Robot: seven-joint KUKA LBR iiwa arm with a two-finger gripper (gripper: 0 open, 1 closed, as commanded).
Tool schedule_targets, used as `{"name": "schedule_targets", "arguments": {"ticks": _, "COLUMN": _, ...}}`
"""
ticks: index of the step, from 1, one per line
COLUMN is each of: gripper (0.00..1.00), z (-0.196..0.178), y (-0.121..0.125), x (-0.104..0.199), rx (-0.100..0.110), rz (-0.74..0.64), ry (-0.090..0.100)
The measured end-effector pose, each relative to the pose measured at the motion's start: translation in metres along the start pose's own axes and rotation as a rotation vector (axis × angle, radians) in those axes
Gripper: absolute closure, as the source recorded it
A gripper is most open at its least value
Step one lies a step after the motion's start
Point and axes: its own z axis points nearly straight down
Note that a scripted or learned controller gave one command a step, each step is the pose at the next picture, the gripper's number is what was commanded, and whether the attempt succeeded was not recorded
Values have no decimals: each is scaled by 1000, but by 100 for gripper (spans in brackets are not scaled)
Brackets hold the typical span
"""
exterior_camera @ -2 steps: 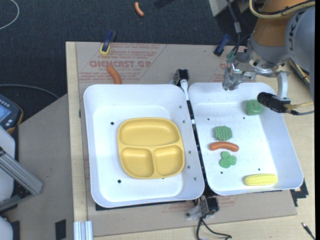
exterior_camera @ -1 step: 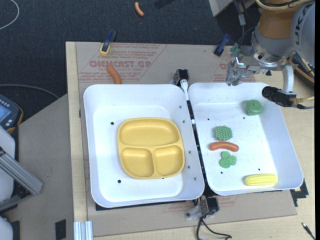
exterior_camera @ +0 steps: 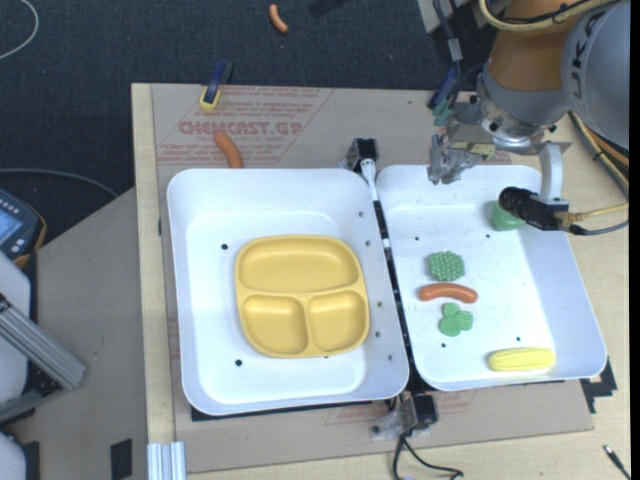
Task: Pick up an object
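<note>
My gripper [exterior_camera: 447, 164] hangs over the far left corner of the right bin [exterior_camera: 560, 298], above bare white floor and apart from every object. Several toy foods lie in this bin: a round bumpy green piece [exterior_camera: 445, 265], an orange sausage [exterior_camera: 447, 292] just below it, a small green leafy piece [exterior_camera: 455, 320] and a yellow corn cob [exterior_camera: 520, 360] near the front edge. A further green piece [exterior_camera: 505, 218] sits by the far wall, partly hidden by a black fitting [exterior_camera: 530, 208] on the arm.
The left bin [exterior_camera: 195, 268] holds a yellow divided plate [exterior_camera: 300, 295]. An orange toy sausage [exterior_camera: 229, 149] and a blue-yellow clamp [exterior_camera: 213, 88] lie on the cardboard behind the bins. Cables run along the right side near the arm.
</note>
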Motion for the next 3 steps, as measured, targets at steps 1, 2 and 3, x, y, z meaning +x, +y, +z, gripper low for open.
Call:
{"name": "schedule_targets", "arguments": {"ticks": 1, "gripper": 100, "z": 3, "y": -31, "x": 55, "rx": 2, "rz": 0, "ry": 0}}
{"name": "schedule_targets", "arguments": {"ticks": 2, "gripper": 100, "z": 3, "y": -48, "x": 84, "rx": 2, "rz": 1, "ry": 0}}
{"name": "schedule_targets", "arguments": {"ticks": 3, "gripper": 100, "z": 21, "y": -56, "x": 80, "rx": 3, "rz": 5, "ry": -2}}
